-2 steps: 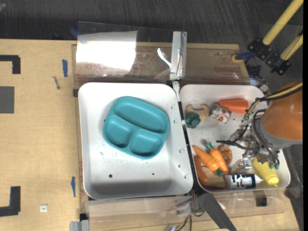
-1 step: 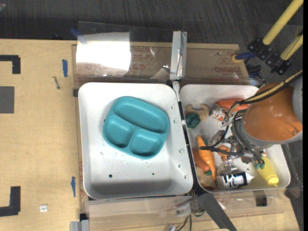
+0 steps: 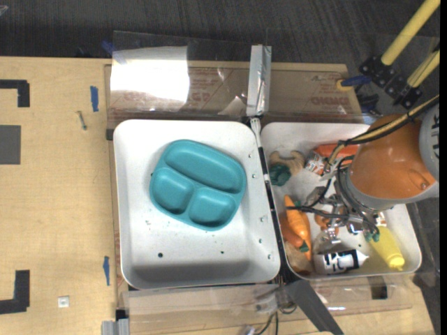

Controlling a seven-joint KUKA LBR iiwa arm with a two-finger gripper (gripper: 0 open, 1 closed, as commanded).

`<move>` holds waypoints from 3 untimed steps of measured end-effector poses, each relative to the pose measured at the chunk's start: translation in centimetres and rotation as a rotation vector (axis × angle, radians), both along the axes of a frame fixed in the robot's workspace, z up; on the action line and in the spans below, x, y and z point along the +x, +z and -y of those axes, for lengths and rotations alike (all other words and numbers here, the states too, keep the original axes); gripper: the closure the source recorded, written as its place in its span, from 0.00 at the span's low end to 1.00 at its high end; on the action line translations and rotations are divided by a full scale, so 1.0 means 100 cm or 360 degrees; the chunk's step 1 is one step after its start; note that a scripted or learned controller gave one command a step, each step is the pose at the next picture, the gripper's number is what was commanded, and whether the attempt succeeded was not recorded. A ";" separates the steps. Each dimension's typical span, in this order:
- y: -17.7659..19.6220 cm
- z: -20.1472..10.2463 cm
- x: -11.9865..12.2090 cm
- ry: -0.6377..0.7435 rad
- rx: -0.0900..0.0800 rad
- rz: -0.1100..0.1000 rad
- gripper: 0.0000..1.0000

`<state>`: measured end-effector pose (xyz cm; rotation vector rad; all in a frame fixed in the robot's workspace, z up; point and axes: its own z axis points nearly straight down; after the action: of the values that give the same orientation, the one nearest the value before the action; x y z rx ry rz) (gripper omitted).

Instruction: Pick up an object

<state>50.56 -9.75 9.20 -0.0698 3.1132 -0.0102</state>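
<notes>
My arm's orange band hangs over the right bin, and the gripper reaches down into the middle of its pile. Just left of the gripper lies an orange carrot. A black and white can rests below it near the bin's front wall. To the gripper's right sits a yellow bottle. A small teal piece and a tan toy lie at the bin's back left. The wrist and its cables cover whatever is directly under the gripper.
The left bin holds a teal divided plate. A clear plastic wall stands behind the bins. Yellow struts rise at the upper right. Bare wooden bench stretches to the left.
</notes>
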 end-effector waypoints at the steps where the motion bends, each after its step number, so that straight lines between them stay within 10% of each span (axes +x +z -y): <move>1: 0.010 -0.001 0.001 0.0002 -0.0001 0.0007 1.00; 2: 0.137 0.046 0.029 0.0000 0.0003 -0.0019 1.00; 3: 0.132 0.044 0.027 0.0004 0.0010 -0.0037 0.00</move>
<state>53.26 -14.17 22.39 -0.0742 3.1363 0.0001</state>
